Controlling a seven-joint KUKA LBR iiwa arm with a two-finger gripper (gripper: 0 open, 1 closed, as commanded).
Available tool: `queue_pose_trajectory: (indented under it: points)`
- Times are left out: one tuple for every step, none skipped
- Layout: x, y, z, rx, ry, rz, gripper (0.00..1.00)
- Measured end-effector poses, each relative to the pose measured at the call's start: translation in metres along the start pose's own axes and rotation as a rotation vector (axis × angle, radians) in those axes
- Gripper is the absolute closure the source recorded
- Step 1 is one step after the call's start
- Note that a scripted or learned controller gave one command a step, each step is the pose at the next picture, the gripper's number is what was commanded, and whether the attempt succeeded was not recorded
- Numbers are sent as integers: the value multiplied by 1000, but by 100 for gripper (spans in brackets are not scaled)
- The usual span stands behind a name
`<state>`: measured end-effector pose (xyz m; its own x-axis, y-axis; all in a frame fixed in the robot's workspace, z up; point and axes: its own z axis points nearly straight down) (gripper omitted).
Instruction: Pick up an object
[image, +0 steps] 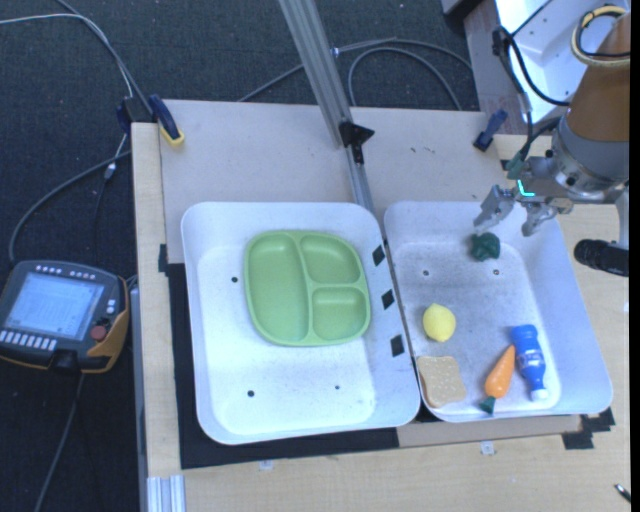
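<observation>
A small dark green lump, perhaps a toy broccoli, though it is too small to tell, lies at the far end of the right bin, near the far wall. The gripper hangs just above and beyond it, fingers spread apart with nothing between them; the lump sits below the gap, apart from both fingers.

Nearer in the same bin, a yellow lemon rests toward the left side, about midway along. At the near end a slice of bread lies by the left corner, a carrot lies tilted just right of it, and a blue bottle lies right beside the carrot, close to touching it.

The arm comes in from the far right, its orange band above the grey wrist.

The left bin holds a green divided plate with three compartments, set toward its far half.

A metal pole rises from between the bins at their far edge. On the dark floor to the left lies a pendant with a lit screen, its cables trailing away.
</observation>
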<state>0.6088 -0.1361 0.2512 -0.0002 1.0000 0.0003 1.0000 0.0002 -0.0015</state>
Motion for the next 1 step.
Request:
queue_pose_trajectory:
  points:
    - [0, 0, 0, -1, 0, 0, 0]
